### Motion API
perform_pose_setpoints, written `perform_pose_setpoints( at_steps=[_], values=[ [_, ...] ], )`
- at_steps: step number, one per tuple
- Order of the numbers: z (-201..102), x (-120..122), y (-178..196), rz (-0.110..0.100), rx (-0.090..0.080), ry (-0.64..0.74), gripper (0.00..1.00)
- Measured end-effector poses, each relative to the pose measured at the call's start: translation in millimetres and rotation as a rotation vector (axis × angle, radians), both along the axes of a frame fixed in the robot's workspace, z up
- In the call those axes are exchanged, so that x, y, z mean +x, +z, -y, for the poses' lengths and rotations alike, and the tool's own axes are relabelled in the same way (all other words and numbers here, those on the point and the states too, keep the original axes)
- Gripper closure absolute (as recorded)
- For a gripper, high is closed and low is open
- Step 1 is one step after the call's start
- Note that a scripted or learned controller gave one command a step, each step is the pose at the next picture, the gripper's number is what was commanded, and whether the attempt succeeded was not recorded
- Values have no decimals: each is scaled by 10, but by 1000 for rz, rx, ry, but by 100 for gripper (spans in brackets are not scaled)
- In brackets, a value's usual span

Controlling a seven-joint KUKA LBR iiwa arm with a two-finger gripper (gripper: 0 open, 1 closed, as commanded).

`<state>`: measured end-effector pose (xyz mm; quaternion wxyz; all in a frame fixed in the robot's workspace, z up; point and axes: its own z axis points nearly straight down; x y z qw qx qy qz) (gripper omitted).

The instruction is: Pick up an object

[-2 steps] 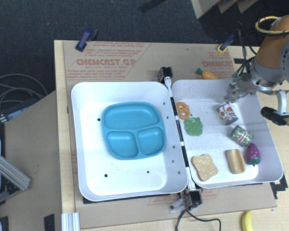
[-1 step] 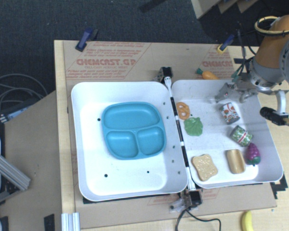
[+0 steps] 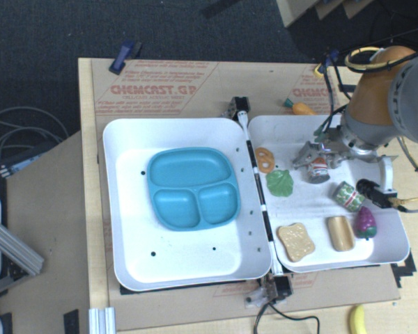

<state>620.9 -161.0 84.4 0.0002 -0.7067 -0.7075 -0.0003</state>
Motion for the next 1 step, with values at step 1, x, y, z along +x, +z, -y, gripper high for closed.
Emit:
perform_pose_setpoints(
  at_steps=[1],
  values=[
    [6, 5, 105, 2, -2, 0, 100]
  ],
)
